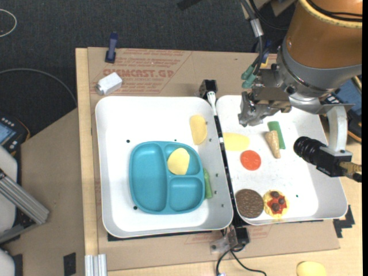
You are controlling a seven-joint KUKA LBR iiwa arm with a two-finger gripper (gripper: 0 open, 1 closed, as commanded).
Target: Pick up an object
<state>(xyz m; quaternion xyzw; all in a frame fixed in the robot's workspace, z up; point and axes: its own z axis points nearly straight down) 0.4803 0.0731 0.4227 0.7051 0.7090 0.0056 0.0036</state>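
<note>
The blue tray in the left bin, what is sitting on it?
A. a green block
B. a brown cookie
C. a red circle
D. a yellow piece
D: a pale yellow piece rests in the upper right compartment of the blue tray, while the red disc and the brown round cookie lie in the right bin.

We see an evenly, brightly lit scene under soft overhead light. The two white bins (109, 154) look almost washed out, with only faint shadows along their rims. The arm (328, 33), close to the camera, appears large and slightly soft. The dark floor (40, 33) loses detail, and small items look grainy.
</note>
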